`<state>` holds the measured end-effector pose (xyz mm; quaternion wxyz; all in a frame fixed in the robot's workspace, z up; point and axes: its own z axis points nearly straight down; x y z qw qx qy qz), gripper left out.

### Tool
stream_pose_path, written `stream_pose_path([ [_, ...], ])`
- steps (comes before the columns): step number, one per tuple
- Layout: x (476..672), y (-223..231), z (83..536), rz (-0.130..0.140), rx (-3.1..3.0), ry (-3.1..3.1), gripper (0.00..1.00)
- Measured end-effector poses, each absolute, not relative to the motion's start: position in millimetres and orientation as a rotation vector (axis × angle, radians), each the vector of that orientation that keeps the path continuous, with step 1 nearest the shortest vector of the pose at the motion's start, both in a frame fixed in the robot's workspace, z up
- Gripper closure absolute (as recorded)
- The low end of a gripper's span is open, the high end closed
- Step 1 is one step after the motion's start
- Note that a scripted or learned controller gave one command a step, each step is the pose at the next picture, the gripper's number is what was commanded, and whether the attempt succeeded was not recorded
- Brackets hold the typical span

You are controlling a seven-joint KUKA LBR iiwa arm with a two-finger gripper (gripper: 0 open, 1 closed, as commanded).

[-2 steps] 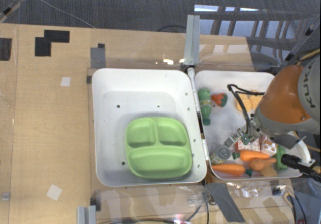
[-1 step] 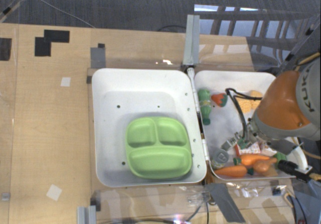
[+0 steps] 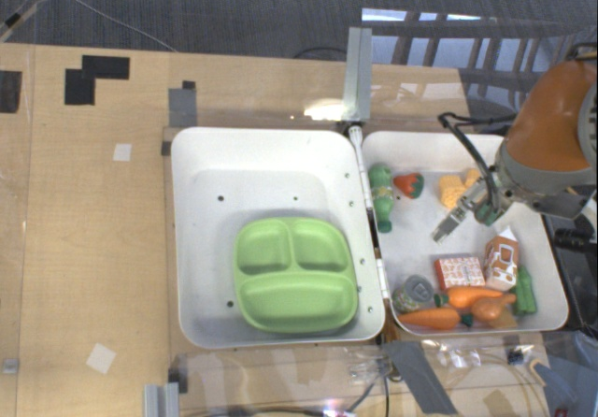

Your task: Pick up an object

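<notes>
While the arm (image 3: 551, 130) reaches in from the right over the right bin (image 3: 411, 219), nothing is picked yet, as far as this view shows. Gripper (image 3: 448, 225) hangs over a bare patch of that bin's floor, fingers pointing down-left; whether they are parted or closed I cannot tell at this size, and no object is visible between them, so no hold. Candidate objects all lie in the right bin: a green vegetable toy (image 3: 380, 189) along the left wall, a red strawberry-like piece (image 3: 408, 185) just beside it, a yellow piece (image 3: 452, 189), possibly corn, just above the gripper. Along the near wall sit a small red-and-white box (image 3: 459, 271), a carton with brown print (image 3: 503, 258), two orange carrot-like toys (image 3: 432, 318) and (image 3: 472, 296), a round grey item (image 3: 414, 294), and a dark green piece (image 3: 524, 295) at the far right. Left bin (image 3: 187, 219) holds a green divided plate (image 3: 295, 273), untouched. Judgement: task is at the approach stage; the gripper appears above the bin floor rather than on anything, nearest to the yellow piece and the red-and-white box. Left to do: choose a target, descend, close on it, lift clear.
</notes>
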<state>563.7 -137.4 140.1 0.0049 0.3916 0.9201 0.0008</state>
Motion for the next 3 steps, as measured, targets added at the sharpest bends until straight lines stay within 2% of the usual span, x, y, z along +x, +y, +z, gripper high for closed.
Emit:
stream_pose_path([
  [1,497.7,-111,91,0.006,1.243,2.865,0.00],
  [2,502.5,-110,104,0.012,1.234,2.853,1.00],
  [3,526.2,-82,217,0.011,1.270,2.855,1.00],
])
